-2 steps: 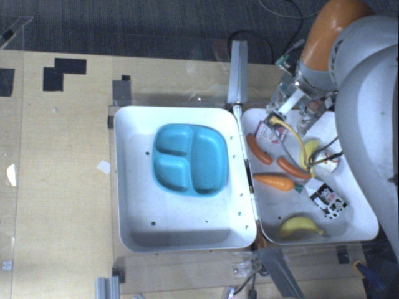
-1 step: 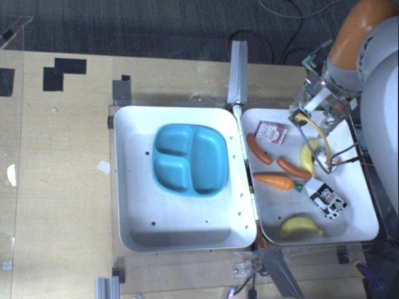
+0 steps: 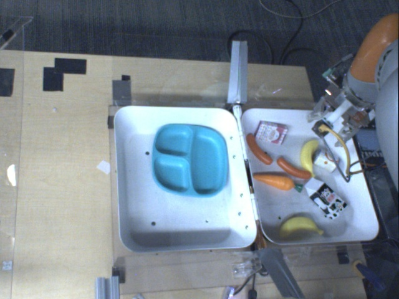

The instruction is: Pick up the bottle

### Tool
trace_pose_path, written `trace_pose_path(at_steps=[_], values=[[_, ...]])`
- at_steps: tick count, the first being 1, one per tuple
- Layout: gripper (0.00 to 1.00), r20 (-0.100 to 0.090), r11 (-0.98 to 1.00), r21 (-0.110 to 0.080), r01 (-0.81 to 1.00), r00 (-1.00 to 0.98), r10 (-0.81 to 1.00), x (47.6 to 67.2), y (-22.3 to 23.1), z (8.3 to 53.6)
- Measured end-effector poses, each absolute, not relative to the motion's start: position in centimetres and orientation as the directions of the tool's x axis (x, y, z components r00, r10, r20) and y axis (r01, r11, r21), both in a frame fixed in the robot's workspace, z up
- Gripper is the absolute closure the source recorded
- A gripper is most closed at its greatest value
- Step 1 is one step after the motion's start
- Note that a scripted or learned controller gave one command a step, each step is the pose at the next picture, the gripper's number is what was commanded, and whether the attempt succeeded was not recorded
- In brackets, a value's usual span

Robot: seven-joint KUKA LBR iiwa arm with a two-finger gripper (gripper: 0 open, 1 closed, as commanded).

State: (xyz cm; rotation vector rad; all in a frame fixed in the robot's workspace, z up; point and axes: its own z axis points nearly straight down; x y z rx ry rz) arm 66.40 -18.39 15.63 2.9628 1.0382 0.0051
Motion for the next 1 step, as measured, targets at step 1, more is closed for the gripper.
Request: trace_pose_path(at_steps=[1], values=[[0.0,0.005,-0.778,0.005,0.628,0.778,0.628,66.12,-17.39,25.95]])
